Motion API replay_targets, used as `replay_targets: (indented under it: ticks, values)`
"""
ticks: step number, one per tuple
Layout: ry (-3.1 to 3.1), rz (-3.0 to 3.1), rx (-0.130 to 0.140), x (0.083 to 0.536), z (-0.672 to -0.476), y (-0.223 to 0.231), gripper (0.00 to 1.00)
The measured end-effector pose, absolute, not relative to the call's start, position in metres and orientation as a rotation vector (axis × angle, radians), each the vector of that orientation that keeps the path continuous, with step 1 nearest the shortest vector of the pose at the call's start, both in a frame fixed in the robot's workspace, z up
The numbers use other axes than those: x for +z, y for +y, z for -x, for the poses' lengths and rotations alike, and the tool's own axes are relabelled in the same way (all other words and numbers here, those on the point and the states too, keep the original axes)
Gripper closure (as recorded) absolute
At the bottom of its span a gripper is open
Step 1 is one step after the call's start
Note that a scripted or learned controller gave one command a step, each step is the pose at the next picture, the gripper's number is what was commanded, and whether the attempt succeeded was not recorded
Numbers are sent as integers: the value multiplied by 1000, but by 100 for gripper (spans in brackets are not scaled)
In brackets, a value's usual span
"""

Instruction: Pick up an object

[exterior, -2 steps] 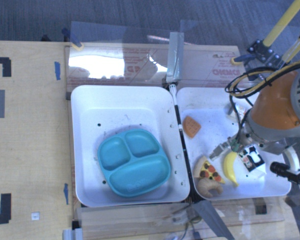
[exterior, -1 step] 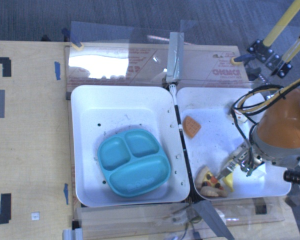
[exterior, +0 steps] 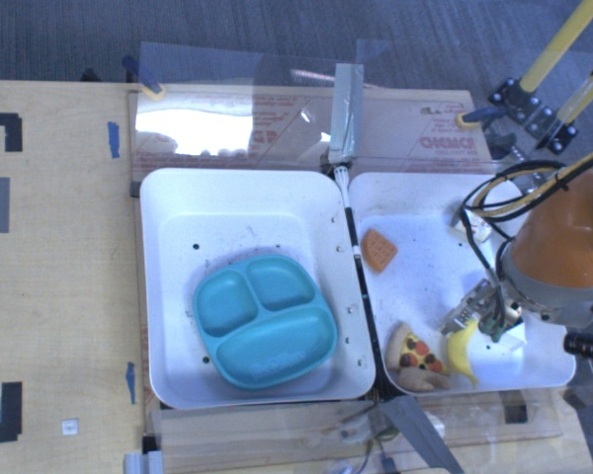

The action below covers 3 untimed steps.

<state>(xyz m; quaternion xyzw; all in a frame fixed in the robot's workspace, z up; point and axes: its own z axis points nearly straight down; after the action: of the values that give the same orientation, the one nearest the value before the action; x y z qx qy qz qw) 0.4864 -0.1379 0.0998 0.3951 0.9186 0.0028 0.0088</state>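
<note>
lower right of the frame, nearest the camera: pizza slice toy [exterior: 418, 355] lying flat near the bottom edge of the right bin [exterior: 415, 215], yellow banana-like piece [exterior: 462, 351] just beside it on the right. gripper [exterior: 482, 316] down low in the same bin, right over the upper end of the yellow piece, apparently touching or very close. cannot tell whether apart or together: metal parts and cables crowd the tip, and nothing clearly seen clamped between them. yellow piece looks to be resting on the bin floor, not lifted. judging from that: approach and descent look done, grasp unconfirmed, lift not yet done. orange band of the arm [exterior: 565, 245] bulks at the right edge above the gripper, black cables looping around it. further up in the right bin, orange waffle-like cracker [exterior: 380, 250] alone near the divider, well apart from the gripper. left bin [exterior: 168, 294] holding a blue divided plate [exterior: 266, 319], three compartments, sitting lower centre, untouched as far as visible. beyond both bins, clear plastic sheeting and a cardboard panel [exterior: 415, 126] along the top, tan bench surface [exterior: 49, 265] off to the left. remaining, as a guess: close on the yellow piece, raise clear of the bin, verify hold.
</note>
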Motion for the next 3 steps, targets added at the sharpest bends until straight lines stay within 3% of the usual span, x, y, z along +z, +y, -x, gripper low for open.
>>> replay_targets:
  ticks: [1,2,3]
  values:
    - [2719,-1559,7,210,-535,-88,100]
    - [2721,-1565,2,207,-533,-89,0]
    - [2934,-1095,0,97,-485,-131,0]
